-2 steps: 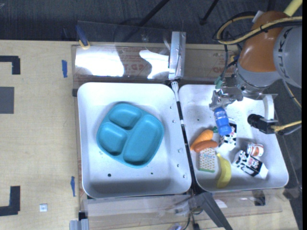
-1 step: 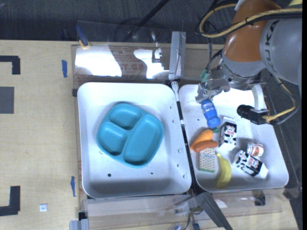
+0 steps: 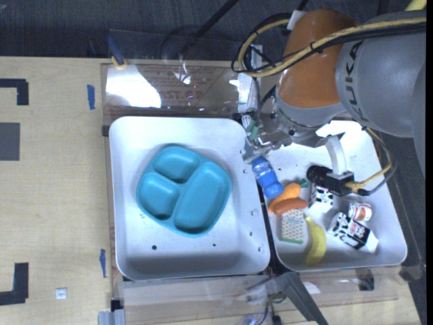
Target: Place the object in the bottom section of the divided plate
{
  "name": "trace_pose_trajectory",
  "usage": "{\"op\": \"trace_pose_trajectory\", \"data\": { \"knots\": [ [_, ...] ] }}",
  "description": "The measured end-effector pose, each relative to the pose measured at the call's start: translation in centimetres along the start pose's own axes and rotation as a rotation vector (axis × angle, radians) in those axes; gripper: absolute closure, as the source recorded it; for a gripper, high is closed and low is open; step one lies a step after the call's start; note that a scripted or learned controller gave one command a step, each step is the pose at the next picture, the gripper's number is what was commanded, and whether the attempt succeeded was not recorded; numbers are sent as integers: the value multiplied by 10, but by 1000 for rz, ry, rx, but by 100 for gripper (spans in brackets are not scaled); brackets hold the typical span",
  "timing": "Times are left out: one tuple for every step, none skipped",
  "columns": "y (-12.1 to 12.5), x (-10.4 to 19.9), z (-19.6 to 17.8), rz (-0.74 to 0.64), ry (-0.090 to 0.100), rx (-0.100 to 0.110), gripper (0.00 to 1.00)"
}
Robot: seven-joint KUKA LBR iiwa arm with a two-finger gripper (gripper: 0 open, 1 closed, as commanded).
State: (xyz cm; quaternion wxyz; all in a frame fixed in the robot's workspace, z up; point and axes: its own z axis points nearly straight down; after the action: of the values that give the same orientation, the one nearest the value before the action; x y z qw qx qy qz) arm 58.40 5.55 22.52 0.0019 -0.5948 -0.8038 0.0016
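bench [image 3: 47,202]: pale wood, two white bins side by side.
left bin [image 3: 128,249]: holds a blue divided plate [image 3: 184,189], its sections bare.
right bin [image 3: 392,246]: blue bottle [image 3: 267,179] at the left wall, orange piece [image 3: 287,198], banana [image 3: 315,241], small cartons.
arm [image 3: 352,66]: reaches in from the right, bent low over the right bin's far left corner.
gripper [image 3: 260,141]: just above the blue bottle; fingers' state cannot be told.

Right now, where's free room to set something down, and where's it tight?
Free: all three sections of the blue divided plate, plus left bin floor around it. Crowded: right bin, with blue bottle, orange piece, banana, cartons and the gripper.
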Motion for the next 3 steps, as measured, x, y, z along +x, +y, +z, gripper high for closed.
{"op": "trace_pose_trajectory", "data": {
  "knots": [
    [27,65,26,-182,0,0,100],
    [71,125,-13,-346,-3,-6,100],
    [6,159,-111,-240,-3,-3,100]
  ]
}}
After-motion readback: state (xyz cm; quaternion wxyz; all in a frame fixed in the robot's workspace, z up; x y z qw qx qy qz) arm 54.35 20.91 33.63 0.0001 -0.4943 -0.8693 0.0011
